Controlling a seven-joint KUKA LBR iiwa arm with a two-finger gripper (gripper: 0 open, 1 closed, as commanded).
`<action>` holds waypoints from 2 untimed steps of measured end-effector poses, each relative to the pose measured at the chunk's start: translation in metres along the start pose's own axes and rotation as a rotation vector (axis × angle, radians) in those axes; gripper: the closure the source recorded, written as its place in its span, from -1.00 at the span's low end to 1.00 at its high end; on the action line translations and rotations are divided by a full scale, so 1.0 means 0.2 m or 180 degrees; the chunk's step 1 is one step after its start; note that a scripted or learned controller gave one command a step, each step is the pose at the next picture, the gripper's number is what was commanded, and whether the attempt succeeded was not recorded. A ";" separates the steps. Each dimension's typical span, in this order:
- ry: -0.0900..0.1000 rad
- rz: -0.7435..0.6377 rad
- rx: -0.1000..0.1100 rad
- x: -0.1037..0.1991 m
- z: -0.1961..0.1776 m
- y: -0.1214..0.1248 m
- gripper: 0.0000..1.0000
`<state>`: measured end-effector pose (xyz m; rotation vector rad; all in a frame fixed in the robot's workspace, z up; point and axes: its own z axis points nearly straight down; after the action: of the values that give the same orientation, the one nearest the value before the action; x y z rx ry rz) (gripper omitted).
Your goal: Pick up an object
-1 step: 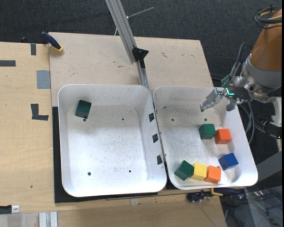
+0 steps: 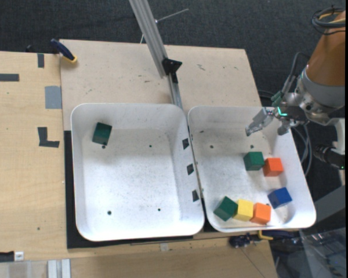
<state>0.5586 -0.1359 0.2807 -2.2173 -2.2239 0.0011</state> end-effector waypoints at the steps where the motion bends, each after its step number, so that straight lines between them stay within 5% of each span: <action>1: -0.0001 0.0007 0.0021 0.00 0.31 0.02 -1.00; 2: 0.0002 0.0008 0.0025 0.00 0.63 -0.02 -1.00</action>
<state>0.5549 -0.1366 0.1552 -2.2160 -2.2170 0.0092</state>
